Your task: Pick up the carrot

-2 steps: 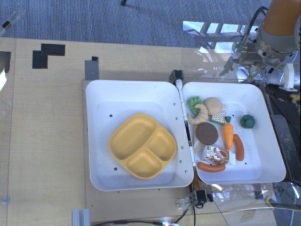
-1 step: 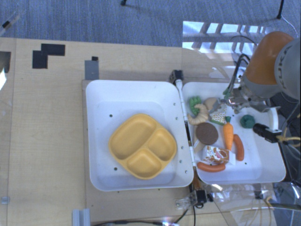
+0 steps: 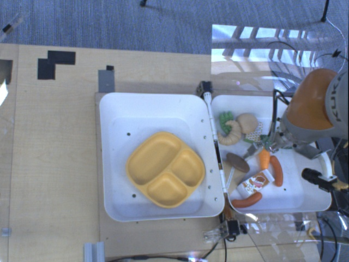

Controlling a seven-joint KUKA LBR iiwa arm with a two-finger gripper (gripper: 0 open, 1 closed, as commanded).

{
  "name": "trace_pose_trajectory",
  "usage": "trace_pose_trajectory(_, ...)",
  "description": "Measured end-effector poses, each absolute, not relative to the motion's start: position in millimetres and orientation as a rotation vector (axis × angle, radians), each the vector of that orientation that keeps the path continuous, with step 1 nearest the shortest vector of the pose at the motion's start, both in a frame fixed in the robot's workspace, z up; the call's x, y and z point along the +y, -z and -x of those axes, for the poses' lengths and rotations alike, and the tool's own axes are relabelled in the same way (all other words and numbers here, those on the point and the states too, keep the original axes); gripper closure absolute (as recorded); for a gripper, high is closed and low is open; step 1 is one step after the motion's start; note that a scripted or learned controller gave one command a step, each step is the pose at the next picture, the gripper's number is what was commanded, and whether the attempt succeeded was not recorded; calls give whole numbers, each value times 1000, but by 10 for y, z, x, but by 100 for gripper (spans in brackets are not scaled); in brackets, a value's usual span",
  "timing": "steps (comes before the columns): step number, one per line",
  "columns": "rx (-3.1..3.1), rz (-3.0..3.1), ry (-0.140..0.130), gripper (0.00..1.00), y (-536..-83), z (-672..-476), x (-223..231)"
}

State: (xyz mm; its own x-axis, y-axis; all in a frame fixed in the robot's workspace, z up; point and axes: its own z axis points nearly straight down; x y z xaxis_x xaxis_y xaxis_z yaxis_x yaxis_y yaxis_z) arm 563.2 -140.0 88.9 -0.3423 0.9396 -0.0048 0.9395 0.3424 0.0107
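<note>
**Carrot in the right bin, under my wrist**

Here, the small orange carrot (image 3: 264, 160), short and tapered, lies in the right shallow white bin (image 3: 305, 201), roughly upright in the view, with its upper end right at my end effector (image 3: 271, 144). Just to its right sits a longer red-orange sausage (image 3: 277, 171), lying nearly parallel and close beside it.

My end effector is largely covered by my own grey arm and its orange band (image 3: 311, 100), so I cannot tell whether it is released, clenched or grasping anything; only dark and metallic bits show at the carrot's top. The right bin's far corner is hidden under my arm, and glare washes out the clear panel behind it.

The right bin also holds a green leafy toy (image 3: 224, 119), a tan croissant-shaped piece (image 3: 231, 134), a beige rounded piece (image 3: 247, 123), a dark brown oval (image 3: 238, 162), a white packet with red printing (image 3: 256, 183) and a second red sausage (image 3: 246, 201) near the front wall. The left shallow white bin (image 3: 117, 146) holds a yellow three-compartment plastic plate (image 3: 166, 169), set diagonally. Both bins rest side by side on the pale wooden bench (image 3: 49, 162).
</note>
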Motion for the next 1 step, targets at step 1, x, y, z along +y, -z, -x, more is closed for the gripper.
trace_pose_trajectory(1, 2561, -1790, -20, 100, -1013, -5666, -1382)
